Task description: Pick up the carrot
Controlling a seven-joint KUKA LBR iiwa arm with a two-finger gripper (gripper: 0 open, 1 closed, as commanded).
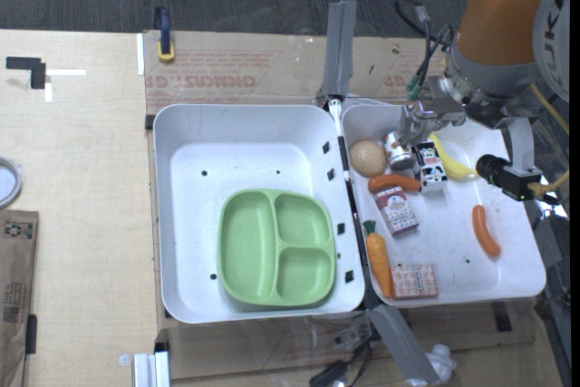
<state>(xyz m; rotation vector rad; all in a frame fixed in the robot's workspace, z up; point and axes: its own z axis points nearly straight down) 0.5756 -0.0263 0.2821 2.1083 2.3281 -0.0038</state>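
Grey arm (557, 23) with a wide glossy orange band (507, 0) above the wrist. Black and yellow-green cables (426, 45) loop beside it. Hand (419, 140) is silver metal with dark fittings; black letters mark the grey shell.

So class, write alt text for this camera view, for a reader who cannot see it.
A carrot lies against the left wall of the right bin, while the robot's gripper hovers over the bin's far end, near an egg, sausages and small cartons. The left bin holds a green divided plate.
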